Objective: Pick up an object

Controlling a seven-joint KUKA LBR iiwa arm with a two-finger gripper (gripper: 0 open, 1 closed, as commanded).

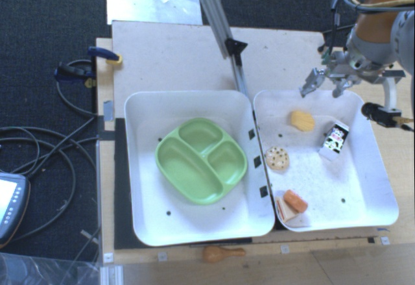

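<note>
gripper (326, 85): fingers spread wide, holding nothing, above right bin (373, 202) rim at 12 o'clock | yellow piece (302, 121) at gripper's 7 o'clock | milk carton (334, 138) at 6 o'clock

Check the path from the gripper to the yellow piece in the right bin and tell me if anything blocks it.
Nothing visible blocks it. The gripper hangs open over the far edge of the right bin, and the yellow piece lies just below it in the picture with bare bin floor between. The milk carton and the cookie lie off to the sides.
</note>
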